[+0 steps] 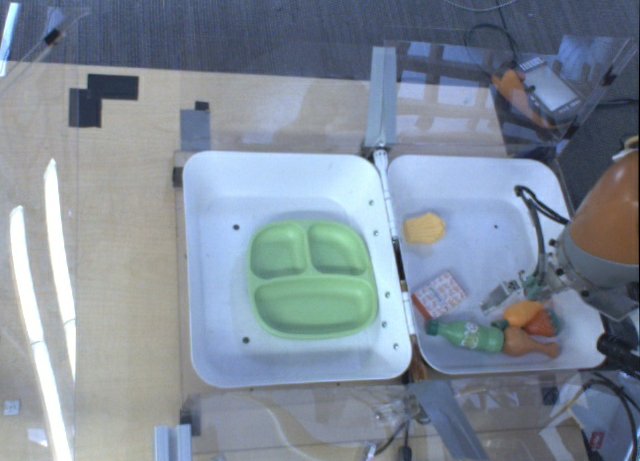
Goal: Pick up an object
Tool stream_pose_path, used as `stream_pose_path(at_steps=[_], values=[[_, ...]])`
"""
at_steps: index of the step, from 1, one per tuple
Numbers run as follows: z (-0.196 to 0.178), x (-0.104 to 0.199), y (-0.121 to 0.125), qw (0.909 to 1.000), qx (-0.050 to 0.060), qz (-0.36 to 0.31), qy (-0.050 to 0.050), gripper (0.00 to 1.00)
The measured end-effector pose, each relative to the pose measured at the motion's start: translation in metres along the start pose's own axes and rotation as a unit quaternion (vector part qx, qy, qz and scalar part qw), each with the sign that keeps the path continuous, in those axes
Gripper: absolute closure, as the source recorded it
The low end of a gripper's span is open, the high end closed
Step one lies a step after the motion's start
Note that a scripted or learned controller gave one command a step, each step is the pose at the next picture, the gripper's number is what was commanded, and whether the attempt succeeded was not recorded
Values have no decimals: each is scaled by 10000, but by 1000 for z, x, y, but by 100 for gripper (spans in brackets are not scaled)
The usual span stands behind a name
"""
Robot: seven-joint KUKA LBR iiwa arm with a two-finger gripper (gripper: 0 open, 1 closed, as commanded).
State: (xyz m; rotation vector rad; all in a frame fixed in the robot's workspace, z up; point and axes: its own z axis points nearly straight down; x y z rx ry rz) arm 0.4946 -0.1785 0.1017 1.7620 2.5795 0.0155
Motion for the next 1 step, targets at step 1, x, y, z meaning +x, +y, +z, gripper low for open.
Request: stream_pose_path(at_steps=[1], values=[[12, 3, -3, 10000, 31, -95, 2, 0]])
